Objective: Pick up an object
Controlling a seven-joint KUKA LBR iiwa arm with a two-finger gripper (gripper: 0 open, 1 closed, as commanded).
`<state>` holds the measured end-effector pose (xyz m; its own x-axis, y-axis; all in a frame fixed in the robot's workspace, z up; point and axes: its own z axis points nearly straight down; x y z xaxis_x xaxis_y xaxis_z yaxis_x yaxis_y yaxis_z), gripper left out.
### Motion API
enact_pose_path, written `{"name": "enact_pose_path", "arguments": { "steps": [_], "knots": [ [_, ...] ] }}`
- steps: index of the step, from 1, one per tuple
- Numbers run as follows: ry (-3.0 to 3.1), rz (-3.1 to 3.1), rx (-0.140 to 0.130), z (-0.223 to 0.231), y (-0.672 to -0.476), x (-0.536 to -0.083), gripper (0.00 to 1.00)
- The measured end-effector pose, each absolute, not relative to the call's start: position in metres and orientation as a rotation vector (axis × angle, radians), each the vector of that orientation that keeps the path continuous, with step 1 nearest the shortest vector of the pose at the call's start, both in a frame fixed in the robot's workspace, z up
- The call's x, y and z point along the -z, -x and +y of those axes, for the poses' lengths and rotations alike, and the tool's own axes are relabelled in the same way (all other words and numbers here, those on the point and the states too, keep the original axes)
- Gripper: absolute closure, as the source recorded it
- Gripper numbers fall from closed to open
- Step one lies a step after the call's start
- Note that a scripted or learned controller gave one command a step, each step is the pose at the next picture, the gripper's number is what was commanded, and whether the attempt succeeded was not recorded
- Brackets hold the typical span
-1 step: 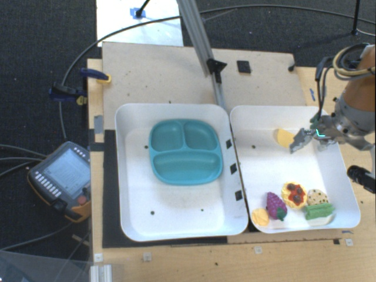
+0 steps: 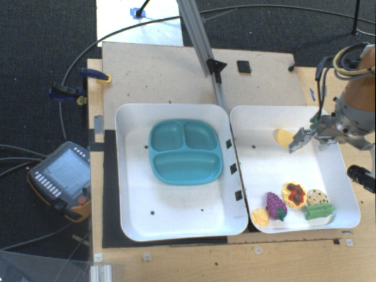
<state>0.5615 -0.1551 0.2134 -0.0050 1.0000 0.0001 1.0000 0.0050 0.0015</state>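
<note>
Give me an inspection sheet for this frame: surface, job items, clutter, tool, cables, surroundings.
Surface: two shallow white bins side by side, left bin, right bin, on a wooden bench.
Job's things: right bin holds a yellow piece near its far side, and near its front edge a purple grape toy, small orange piece, round pizza-like toy and green-edged toy.
Clutter: teal divided plate in left bin.
Tool: tool over right bin beside the yellow piece; grasp unclear.
Cables: black cables on floor at left.
Surroundings: teach pendant on dark carpet; clamp at bench edge.
</note>
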Motion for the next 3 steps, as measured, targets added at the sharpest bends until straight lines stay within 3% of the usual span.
{"name": "enact_pose_path", "arguments": {
  "steps": [2,3],
  "knots": [
    [-2.220,2.223,0.000,-0.150,-0.562,-0.106,0.00],
    [-2.218,2.220,-0.003,-0.151,-0.564,-0.087,0.00]
  ]
}}
